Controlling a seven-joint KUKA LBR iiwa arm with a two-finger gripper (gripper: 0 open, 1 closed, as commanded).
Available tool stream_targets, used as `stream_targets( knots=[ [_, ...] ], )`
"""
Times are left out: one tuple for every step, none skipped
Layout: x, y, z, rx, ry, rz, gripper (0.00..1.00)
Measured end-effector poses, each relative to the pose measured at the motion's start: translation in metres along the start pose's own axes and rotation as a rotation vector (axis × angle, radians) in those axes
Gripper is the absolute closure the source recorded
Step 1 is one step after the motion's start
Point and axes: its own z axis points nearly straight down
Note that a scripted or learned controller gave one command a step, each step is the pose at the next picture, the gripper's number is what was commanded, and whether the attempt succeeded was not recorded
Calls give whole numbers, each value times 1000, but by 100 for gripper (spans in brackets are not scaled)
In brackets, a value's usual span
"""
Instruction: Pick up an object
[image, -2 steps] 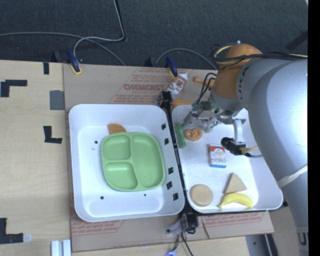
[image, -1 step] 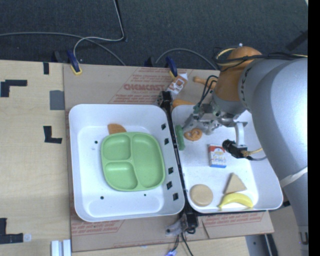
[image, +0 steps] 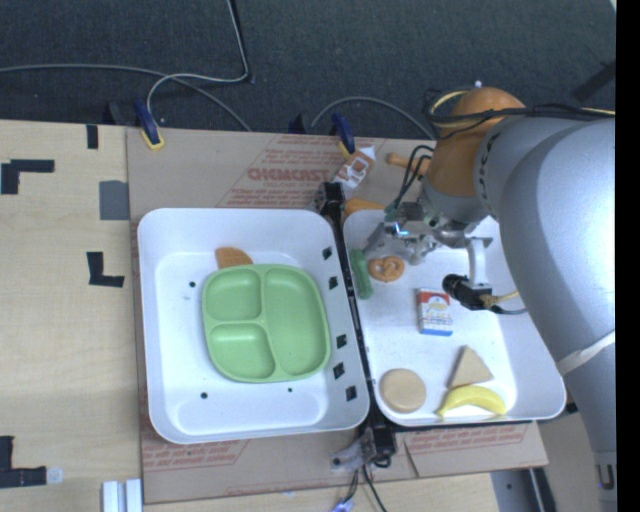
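Pincer (image: 392, 250), grip unreadable, over doughnut (image: 385, 268) beside right bin's (image: 520, 395) left wall.

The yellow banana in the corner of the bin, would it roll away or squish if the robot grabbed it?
The curved yellow banana lies flat on its side beside a tan wedge, so it probably wouldn't roll, though it might spin if nudged. It looks smooth and shiny, likely a light plastic toy: probably stiff rather than squishy, and perhaps slippery.

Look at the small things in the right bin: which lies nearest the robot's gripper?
The small orange round piece, at the bin's upper left just below the gripper. The small box, round biscuit, wedge and banana lie farther down.
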Motion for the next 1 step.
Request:
stream_targets(
  knots=[
    [1, -9, 0, -1, -3, 2, 0]
  ],
)
